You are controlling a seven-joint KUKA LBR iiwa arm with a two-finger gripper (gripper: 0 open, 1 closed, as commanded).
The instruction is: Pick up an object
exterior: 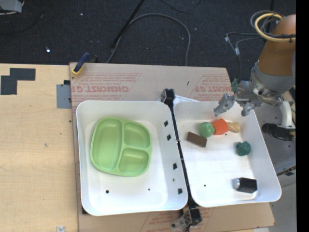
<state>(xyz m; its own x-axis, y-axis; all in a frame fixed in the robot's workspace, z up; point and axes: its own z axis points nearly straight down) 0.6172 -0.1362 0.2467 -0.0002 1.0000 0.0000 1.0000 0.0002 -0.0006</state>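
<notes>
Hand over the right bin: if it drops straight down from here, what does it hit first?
Probably the orange object, just below the open hand, perhaps the tan piece beside it; depth is unclear from this slant.

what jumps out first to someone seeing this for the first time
The big lime-green divided plate lying alone in the left bin. Next, the small cluster in the right bin: an orange block beside a green piece, with the open gripper poised just above them.
</notes>
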